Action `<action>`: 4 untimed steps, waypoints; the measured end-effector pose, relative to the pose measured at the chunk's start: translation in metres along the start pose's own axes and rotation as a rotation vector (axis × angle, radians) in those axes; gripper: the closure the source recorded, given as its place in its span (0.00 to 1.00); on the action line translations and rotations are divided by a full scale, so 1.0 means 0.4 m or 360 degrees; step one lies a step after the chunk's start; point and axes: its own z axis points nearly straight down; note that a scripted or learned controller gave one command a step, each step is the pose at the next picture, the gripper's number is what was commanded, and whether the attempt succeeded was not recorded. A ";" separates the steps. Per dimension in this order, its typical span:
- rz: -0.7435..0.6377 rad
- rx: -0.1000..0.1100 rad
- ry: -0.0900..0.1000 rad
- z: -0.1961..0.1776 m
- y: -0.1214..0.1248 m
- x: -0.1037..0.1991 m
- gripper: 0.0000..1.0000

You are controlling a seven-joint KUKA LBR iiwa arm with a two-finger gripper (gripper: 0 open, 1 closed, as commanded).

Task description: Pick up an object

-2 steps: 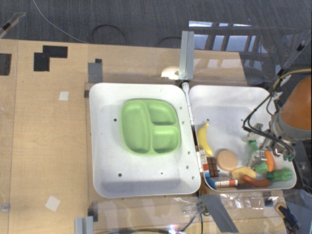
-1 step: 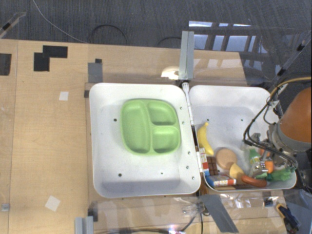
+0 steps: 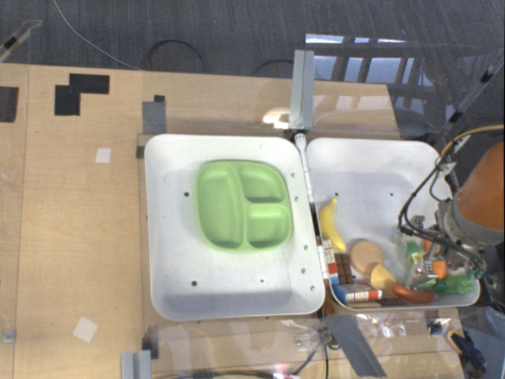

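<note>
A grey robot arm with an orange band [image 3: 483, 192] is being lowered from the right into the right-hand white bin [image 3: 371, 164], its gripper [image 3: 430, 268] being held low over the bin's near right corner. Whether the gripper is wide, narrow or holding anything cannot be told.

Small toy foods are being kept bunched in the near corner, probably because the bin floor slopes there. Touching or just left of the gripper, an orange piece and green leafy pieces [image 3: 454, 284] are being crowded. Further left, one red sausage [image 3: 412, 294], one pale yellow wedge [image 3: 383, 275], one round tan bun [image 3: 366, 256] and one banana [image 3: 331, 226] are lying. Well to the gripper's left, one green divided plate [image 3: 241, 205] with three compartments is being held in the left bin [image 3: 170, 275]. Two bins are counted.
</note>
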 end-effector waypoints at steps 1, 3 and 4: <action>-0.0011 0.0009 -0.0031 -0.036 0.001 -0.016 1.00; -0.0103 0.0004 0.0006 -0.002 0.001 -0.022 1.00; -0.0147 0.0005 -0.0003 -0.245 0.092 -0.070 1.00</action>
